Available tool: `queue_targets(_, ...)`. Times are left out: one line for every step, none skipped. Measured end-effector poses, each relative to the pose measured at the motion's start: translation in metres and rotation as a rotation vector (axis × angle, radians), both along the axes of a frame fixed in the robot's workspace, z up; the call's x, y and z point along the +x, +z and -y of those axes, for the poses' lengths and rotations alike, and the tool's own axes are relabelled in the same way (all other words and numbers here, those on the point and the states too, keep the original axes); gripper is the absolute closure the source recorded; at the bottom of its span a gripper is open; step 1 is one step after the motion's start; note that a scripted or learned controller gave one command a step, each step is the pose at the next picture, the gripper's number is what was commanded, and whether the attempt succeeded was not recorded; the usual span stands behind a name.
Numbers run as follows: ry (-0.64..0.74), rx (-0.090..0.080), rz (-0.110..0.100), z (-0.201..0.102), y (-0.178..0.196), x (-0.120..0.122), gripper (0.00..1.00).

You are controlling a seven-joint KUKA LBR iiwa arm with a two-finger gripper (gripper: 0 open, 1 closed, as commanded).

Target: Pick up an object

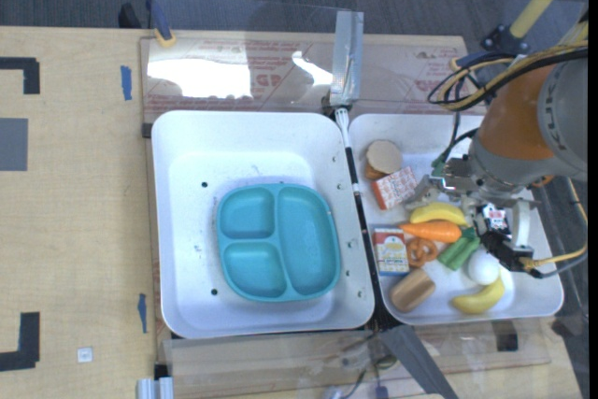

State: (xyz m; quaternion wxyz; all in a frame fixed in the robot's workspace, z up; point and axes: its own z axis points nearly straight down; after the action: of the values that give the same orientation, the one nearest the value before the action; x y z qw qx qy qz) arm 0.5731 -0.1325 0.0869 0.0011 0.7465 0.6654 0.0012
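Note:
The right bin [547, 292] holds several toy foods. A round brown bun [383, 156] lies at its far left, with a red and white carton [397, 187] just below it. Nearer the middle are a yellow piece [437, 213], an orange carrot [428, 231], a green piece [458, 250], a white egg [483, 268], a banana [480, 296], a bread roll [412, 289] and a small labelled box [391, 251]. My gripper [467, 201] hangs low over the middle of this bin, right beside the yellow piece and the green piece. The wrist hides its tips.
The left bin [177, 154] holds a teal divided plate [277, 240]. A clear panel and a metal post [347, 61] stand behind the bins. Cables [467, 70] loop near the arm at the right.

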Motion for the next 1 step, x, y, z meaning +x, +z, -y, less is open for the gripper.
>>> queue_targets(0.203,-0.004,0.004,-0.0258,0.0009,-0.0535,0.0)
